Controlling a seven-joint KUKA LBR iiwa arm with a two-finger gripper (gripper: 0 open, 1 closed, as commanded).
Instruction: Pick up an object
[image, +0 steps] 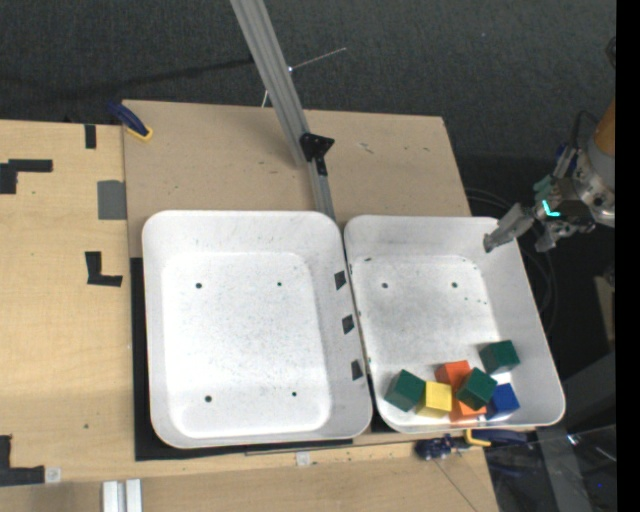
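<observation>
The gripper (522, 228) hangs at the far right corner of the right bin (420, 300), its two grey fingers spread apart with nothing between them, one tip reaching over the bin's rim and the other pointing down just outside it. Above the fingers a small teal light glows on the wrist, and the arm runs off toward the right edge of the view. The things to pick from lie well apart from the gripper, clustered at the near right corner of that same bin: a dark green block (406, 389), a yellow block (437, 398) touching it, an orange block (455, 375) behind that, a second green block (477, 386), a blue block (504, 399) at the bin wall, and a third green block (499, 355) set a little apart toward the far side. The left bin (245, 320) sits beside it on the wooden bench (60, 330). By my judgement the task is at its start, in the approach step, with nothing grasped. The next move calls for carrying the open fingers toward the near corner, choosing a block with room around it, perhaps the lone green one, and descending squarely over it. No brand, label or writing can be read anywhere.
</observation>
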